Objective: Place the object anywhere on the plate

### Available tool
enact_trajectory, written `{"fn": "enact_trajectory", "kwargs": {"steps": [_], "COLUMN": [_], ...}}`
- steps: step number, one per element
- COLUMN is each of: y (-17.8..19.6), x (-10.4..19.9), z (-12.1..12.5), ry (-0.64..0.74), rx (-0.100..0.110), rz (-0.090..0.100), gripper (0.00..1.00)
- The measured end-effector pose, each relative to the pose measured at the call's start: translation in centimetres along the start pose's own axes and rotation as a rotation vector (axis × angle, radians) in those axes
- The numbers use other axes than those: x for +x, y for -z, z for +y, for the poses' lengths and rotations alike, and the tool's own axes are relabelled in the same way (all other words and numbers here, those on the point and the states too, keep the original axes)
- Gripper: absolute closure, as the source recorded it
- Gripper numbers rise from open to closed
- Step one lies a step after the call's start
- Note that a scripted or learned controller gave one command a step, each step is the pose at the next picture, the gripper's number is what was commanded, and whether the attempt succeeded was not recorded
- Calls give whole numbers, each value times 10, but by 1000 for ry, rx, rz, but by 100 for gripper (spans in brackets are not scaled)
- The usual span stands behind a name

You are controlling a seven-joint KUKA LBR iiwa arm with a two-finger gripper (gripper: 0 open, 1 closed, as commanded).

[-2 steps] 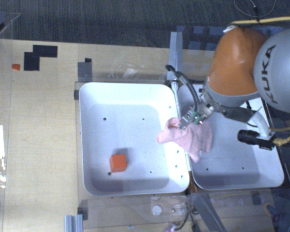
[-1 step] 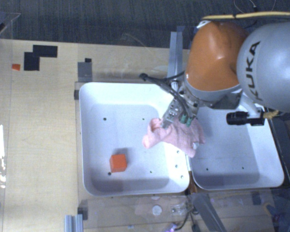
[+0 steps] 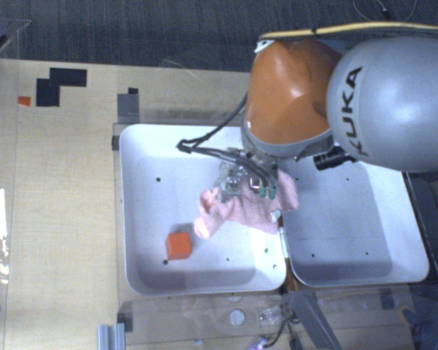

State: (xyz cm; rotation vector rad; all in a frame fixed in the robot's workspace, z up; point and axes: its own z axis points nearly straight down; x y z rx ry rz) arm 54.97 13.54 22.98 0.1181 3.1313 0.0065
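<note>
Over the left bin, the fingers, state unclear, meet crumpled pink cloth near an orange cube.

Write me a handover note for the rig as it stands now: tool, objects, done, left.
Tool: low over the left bin, right at the pink cloth; open or shut can't be told from this angle.
Pink cloth: crumpled at the left bin's right side, by the divider with the right bin.
Orange block: loose on the left bin's floor, near its front edge, apart from the cloth.
Done: nothing placed that I can see.
Left: confirm a grasp, then the placement. I can't make out a plate here.
</note>
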Motion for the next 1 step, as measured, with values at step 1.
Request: {"fn": "enact_trajectory", "kwargs": {"steps": [1], "y": [0], "x": [0], "z": [0], "ry": [0], "rx": [0], "rz": [0], "gripper": [0]}}
